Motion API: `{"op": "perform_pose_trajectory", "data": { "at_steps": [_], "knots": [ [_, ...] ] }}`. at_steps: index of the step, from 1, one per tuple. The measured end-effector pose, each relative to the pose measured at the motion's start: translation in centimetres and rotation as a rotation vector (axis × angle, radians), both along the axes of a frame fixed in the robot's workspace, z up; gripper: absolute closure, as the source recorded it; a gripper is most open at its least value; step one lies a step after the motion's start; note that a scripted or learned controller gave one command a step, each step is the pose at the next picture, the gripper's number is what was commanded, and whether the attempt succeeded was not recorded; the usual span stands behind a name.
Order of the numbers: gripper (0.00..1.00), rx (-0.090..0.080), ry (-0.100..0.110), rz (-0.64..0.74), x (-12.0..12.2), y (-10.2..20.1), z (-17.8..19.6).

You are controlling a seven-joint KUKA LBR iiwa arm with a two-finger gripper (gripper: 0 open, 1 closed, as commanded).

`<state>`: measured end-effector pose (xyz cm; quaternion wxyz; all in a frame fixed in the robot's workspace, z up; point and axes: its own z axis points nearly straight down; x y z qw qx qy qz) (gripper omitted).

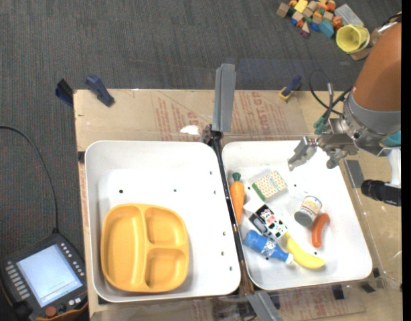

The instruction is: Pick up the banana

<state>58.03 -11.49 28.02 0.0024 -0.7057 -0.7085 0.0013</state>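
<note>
The yellow banana (304, 253) lies near the front of the right bin (349, 273), between a blue bottle and a red sausage. My gripper (318, 156) hangs over the back part of that bin, well behind the banana. Its two fingers are spread apart, one at the left (299, 154) and one at the right (337, 156), with nothing between them.
The right bin also holds a carrot (237, 198), a patterned card box (270, 184), a black-and-white carton (270, 223), a blue bottle (265, 245), a small can (308, 210) and a red sausage (319, 229). A yellow divided plate (146, 247) sits in the left bin (125, 159).
</note>
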Motion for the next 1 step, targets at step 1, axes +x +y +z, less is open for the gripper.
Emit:
{"op": "perform_pose_trajectory", "data": {
  "at_steps": [1],
  "knots": [
    [0.0, -0.002, -0.01, 0.108, -3.88, -4.11, -15.49]
  ]
}}
